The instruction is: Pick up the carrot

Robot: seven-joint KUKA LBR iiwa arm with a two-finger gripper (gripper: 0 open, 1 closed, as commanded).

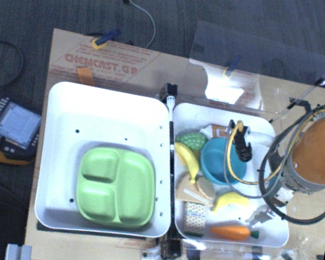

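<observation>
Carrot (230,231) lies in right bin (268,236); left bin (62,140) holds, seemingly, 1 green tray (117,186).

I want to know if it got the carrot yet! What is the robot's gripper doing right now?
Gripper: cannot be told whether open or closed. It sits just above the carrot in the right bin, and the carrot is lying on the bin floor.

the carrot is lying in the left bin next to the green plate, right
Not quite. The camera view shows the carrot lying in the right bin, along its near wall, beside a lemon and a banana. The green plate sits in the left bin, apart from the carrot.
</observation>
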